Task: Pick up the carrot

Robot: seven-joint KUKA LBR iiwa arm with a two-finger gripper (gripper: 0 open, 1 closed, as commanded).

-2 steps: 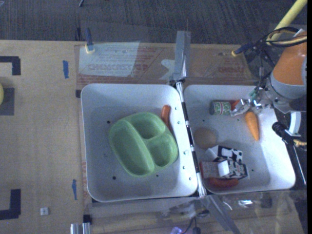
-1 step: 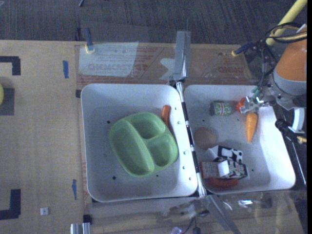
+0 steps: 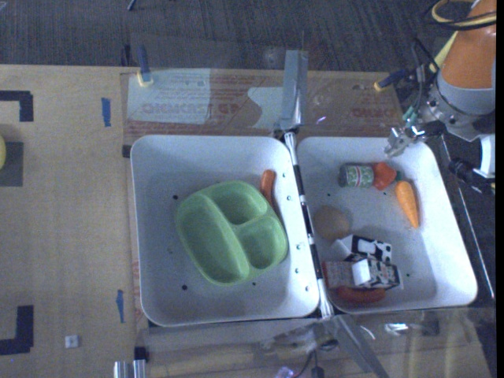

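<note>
An orange carrot [image 3: 407, 201] lies in the right bin [image 3: 449, 278], near its far right side, pointing toward the front. Just left of it sit a small red-orange piece [image 3: 384, 175] and a can [image 3: 357, 175] on its side. My gripper [image 3: 402, 138] hangs over the bin's far right corner, above and slightly behind the carrot, apart from it. Nothing can be seen held in it. A second orange, carrot-like piece [image 3: 268, 185] leans against the right wall of the left bin [image 3: 157, 290].
A green divided plate [image 3: 231, 231] fills the middle of the left bin. In the right bin lie a brown round item [image 3: 332, 222], a black-and-white toy [image 3: 370, 249], a small box [image 3: 358, 274] and a red item [image 3: 361, 294] near the front.
</note>
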